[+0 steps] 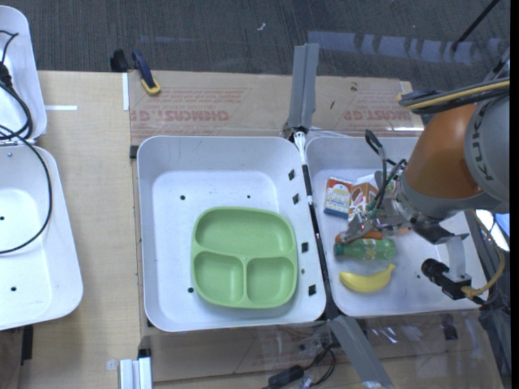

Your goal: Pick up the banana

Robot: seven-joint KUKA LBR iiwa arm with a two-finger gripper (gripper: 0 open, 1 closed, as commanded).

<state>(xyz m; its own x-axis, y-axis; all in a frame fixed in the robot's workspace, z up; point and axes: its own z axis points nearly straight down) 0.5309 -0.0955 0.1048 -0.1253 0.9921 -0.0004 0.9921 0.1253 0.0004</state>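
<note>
smooth yellow banana point(367, 279), matt green plastic plate point(244, 257)

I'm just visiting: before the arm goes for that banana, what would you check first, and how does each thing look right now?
1. Banana in plain sight: ok, it lies near the front of the right bin.
2. Banana free on top: ok, nothing covers it.
3. Room around it: not ok, the green bottle lies close behind it.
4. Gripper lined up over the banana: not ok, it sits above the bottle and the small carton.
5. Jaws open: cannot tell, wires and clutter hide them.
6. Jaws holding nothing: cannot tell.
</note>
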